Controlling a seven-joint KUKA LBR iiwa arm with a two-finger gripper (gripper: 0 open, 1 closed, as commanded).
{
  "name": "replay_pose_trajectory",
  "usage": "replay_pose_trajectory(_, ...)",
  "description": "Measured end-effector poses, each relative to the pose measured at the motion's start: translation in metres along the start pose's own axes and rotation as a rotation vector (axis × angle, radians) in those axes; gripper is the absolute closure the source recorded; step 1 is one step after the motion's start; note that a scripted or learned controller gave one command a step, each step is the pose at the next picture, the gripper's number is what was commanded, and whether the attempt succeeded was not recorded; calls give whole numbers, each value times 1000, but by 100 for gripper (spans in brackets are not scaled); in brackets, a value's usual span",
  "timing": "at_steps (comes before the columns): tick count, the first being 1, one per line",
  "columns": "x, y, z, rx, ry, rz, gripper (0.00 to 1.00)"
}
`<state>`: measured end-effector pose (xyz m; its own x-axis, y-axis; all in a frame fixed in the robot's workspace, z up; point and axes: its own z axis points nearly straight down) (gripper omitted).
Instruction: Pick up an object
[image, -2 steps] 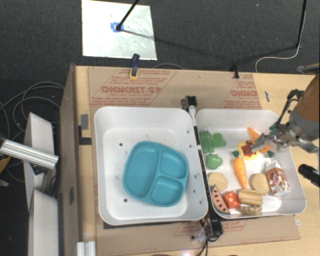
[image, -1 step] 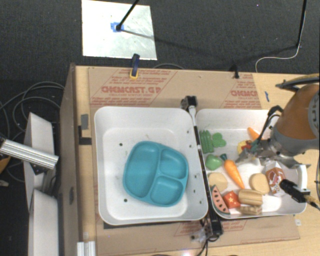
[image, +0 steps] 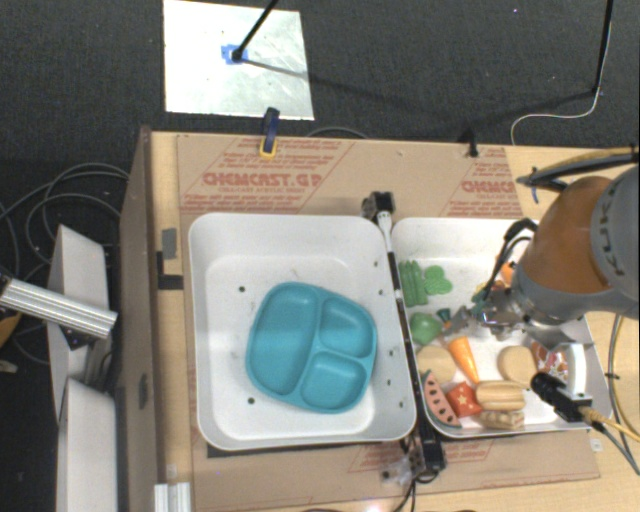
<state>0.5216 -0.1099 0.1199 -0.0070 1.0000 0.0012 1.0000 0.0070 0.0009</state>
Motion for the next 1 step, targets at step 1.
replay_pose_trajectory(1, 9, -19, 32, -13, -2, 7, 0)
